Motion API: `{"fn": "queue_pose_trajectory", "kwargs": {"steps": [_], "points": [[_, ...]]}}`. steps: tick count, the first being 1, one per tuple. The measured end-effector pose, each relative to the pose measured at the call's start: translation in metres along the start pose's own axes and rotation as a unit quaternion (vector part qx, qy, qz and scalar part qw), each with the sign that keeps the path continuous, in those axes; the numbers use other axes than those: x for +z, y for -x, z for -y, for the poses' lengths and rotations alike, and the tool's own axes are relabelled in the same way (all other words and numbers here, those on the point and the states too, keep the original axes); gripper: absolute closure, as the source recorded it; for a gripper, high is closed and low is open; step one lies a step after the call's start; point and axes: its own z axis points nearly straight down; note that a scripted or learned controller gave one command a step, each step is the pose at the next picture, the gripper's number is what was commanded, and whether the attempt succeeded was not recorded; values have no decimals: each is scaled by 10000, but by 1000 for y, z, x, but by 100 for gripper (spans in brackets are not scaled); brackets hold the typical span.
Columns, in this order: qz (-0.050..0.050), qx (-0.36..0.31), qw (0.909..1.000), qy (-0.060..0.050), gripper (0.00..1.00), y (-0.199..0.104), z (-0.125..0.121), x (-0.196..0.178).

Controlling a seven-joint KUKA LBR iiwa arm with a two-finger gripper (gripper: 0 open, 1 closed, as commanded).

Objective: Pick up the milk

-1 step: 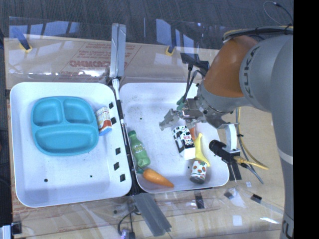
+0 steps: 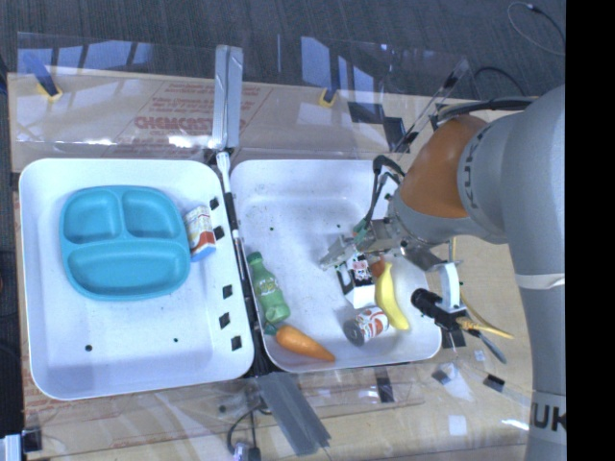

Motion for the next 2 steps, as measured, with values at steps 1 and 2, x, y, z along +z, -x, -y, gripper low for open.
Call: {"fn": "queue_pose_trajectory", "kwargs": {"steps": [1,2], "points": [[21,-8,10000,-38,100,3,2,-6],[37,-298,9995,-12,100,-38,14,1]]}}
